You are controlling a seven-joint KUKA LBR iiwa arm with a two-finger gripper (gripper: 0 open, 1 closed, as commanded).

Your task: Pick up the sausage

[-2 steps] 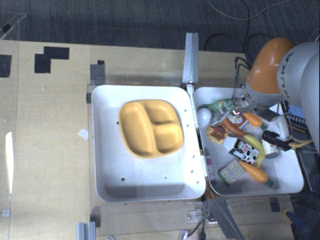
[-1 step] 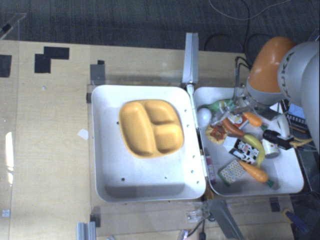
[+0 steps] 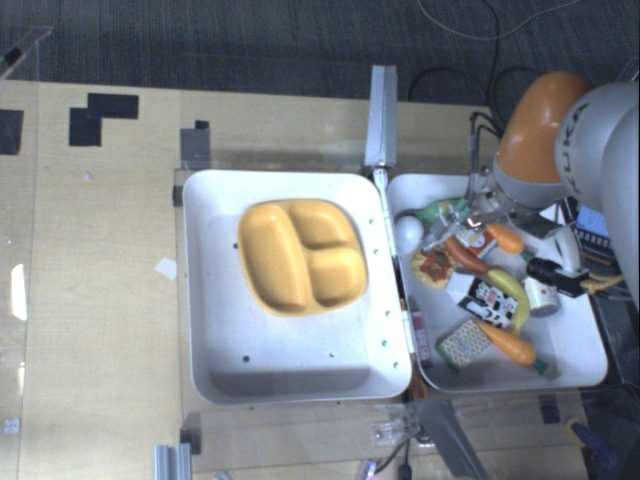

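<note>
Fingers' state couldn't be told; gripper (image 3: 472,226) sat low in right bin (image 3: 590,368), over sausage (image 3: 468,256), which lay between pizza slice (image 3: 436,266) and banana (image 3: 508,292). Sausage looked light, smooth, probably slippery plastic; best pinched mid-length, across its width.

Pale wooden bench (image 3: 100,268) before dark carpeted floor (image 3: 200,18).

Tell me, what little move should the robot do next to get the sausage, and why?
Probably ease straight down a little. The gripper hovers right over the reddish sausage in the right bin, with a carrot and banana crowded close beside it.
</note>
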